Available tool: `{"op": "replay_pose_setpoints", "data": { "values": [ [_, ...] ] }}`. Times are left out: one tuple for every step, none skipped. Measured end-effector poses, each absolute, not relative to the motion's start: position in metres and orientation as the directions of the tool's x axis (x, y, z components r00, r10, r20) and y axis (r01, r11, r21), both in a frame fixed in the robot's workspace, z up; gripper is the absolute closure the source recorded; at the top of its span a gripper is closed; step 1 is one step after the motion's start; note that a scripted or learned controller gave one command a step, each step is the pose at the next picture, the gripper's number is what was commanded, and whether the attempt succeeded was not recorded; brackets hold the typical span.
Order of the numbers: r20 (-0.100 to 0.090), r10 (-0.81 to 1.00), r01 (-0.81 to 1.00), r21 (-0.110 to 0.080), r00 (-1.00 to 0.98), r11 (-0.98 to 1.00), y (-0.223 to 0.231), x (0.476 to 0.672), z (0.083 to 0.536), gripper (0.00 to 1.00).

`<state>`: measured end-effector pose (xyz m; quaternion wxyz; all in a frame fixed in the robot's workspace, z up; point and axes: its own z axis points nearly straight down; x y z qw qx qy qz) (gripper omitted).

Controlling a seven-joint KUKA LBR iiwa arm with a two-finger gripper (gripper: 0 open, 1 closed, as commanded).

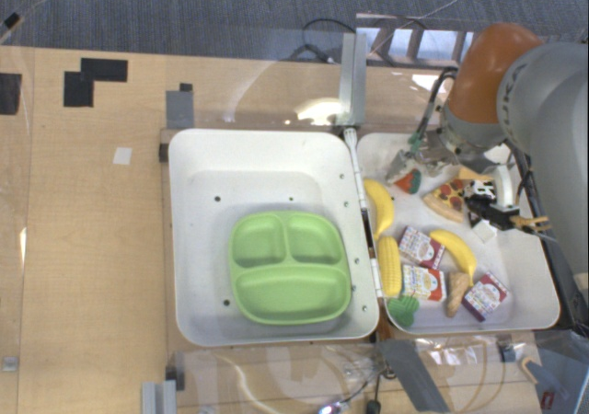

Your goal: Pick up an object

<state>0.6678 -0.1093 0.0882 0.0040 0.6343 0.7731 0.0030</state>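
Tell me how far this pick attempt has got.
Early stage. Done: the grey arm has reached over the right white bin, its claw low near a small red-and-green toy at the bin's far end. In hand: nothing visibly between the fingers. Left: grasping and lifting; the yellow bananas, pizza slice and snack packets lie untouched.

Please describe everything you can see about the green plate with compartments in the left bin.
The light green, plastic-looking divided plate lies flat on the floor of the left shallow white bin, toward its near right part. It is a rounded rectangle with three compartments: two smaller ones along the far side and one wide one along the near side. Nothing lies in them. It rests close to the bin's right wall.
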Motion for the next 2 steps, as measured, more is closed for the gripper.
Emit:
{"op": "replay_pose_setpoints", "data": {
  "values": [
    [-0.003, 0.98, 0.98, 0.018, -0.198, 0.198, -0.107, 0.671, 0.102, 1.0],
    [0.0, 0.994, 0.993, 0.009, -0.114, 0.114, -0.026, 0.671, 0.188, 1.0]
  ]
}}
